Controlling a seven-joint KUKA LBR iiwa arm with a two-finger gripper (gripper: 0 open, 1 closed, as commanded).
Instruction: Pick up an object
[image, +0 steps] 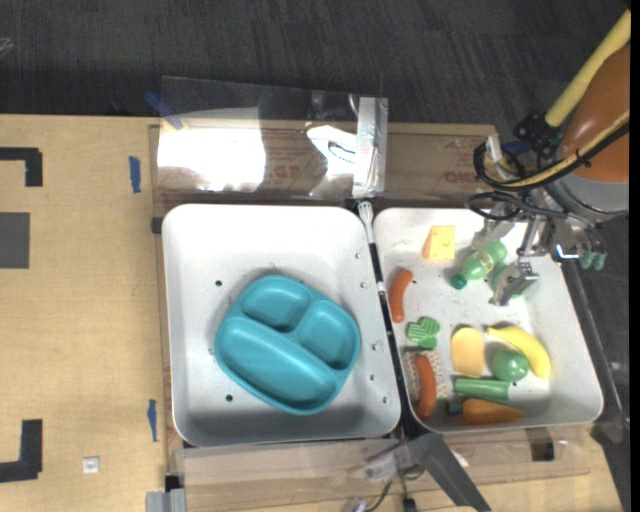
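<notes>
The right bin (580, 330) holds several toy foods. Among them are a green bottle (476, 264), a yellow cheese wedge (438, 243), an orange sausage (399, 295) and a small green piece (424, 332). Nearer the front lie a yellow fruit (467, 351), a banana (530, 348), a green ball (510, 367), a green cucumber (480, 388), a carrot (492, 409) and a red sausage (426, 386). My gripper (512, 282) hangs low over the bin's back right part, just right of the green bottle. Nothing is visibly held.
The left bin (190, 250) holds a teal divided plate (290, 342). A clear plastic sheet and a taped metal strip (368, 150) lie behind the bins. Black and yellow cables (520, 165) trail from the arm at the upper right.
</notes>
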